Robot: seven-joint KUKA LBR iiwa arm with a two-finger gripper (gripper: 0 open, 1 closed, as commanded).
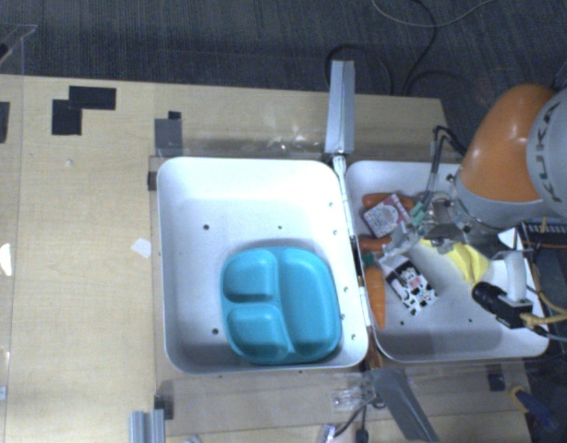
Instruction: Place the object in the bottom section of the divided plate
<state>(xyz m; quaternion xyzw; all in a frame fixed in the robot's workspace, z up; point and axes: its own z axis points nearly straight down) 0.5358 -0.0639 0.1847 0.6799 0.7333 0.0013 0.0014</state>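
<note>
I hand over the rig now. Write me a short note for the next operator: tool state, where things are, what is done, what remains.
Tool: low in the right bin, among the small objects; whether it holds anything cannot be judged.
Divided plate: teal, in the left bin, nothing in its sections.
Objects: red-and-white packet, black-and-white item, yellow item, all in the right bin.
Done: nothing placed.
Left: pick an object, place it in the plate's bottom section.

Divided plate teal-blue; bins white; arm grey, orange band.
</note>
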